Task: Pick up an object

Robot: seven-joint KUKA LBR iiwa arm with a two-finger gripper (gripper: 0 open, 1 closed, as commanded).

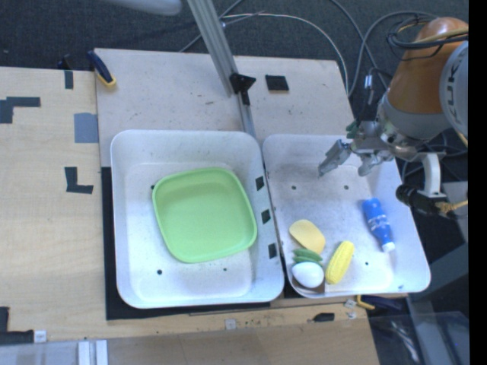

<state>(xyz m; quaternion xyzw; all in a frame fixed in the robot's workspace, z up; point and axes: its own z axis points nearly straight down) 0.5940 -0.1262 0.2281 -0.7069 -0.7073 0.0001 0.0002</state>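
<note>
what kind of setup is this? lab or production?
Likely a robot-grasping lab bench: two white bins side by side, toy items like a plastic corn cob and green plate, loose cables behind.

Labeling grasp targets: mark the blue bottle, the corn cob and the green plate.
blue bottle (376, 220): camera view, middle of its body.
corn cob (339, 261): camera view, middle of the cob.
green plate (204, 213): camera view, flat centre.

a robotics lab: taped bench (46, 150), loose cables (304, 21), two white bins (122, 204).
</note>
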